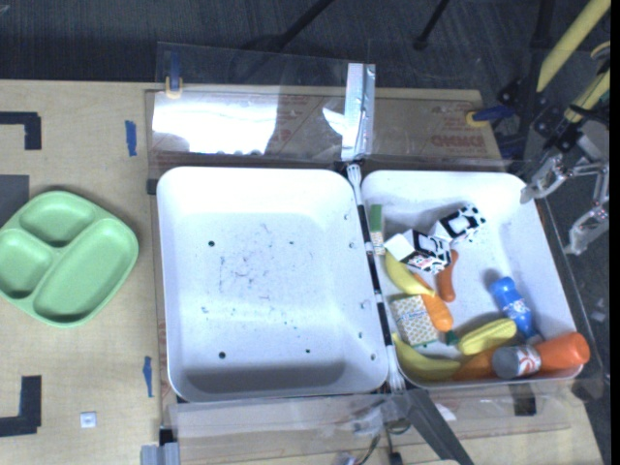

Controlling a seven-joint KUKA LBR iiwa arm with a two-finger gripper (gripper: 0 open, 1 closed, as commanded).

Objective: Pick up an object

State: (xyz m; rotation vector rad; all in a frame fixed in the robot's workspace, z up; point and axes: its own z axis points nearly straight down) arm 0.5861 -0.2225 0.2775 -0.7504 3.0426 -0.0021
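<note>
A: What is lying at the far left of the table (107,105)?
B: A green divided plate (64,257) is sitting there, well apart from the bins.

A: And next to it?
B: The left bin (260,187) is showing only faint scuffs and a few dark dots. Behind it a clear sheet (257,109) is glaring, blurring whatever lies beneath.

A: Where are the objects for picking lying?
B: All are crowding the right bin (504,190): a yellow banana (405,275) near the divider, a checkered packet (415,320) below it, black-and-white pieces (461,222) too small to identify, a blue bottle (511,303), and an orange bottle (542,355) lying along the near wall, overlapping neighbours.

A: And the pincer (581,197)?
B: It is hanging at the right edge, partly cut off, outside the bin; whether it is open or closed cannot be told.
</note>
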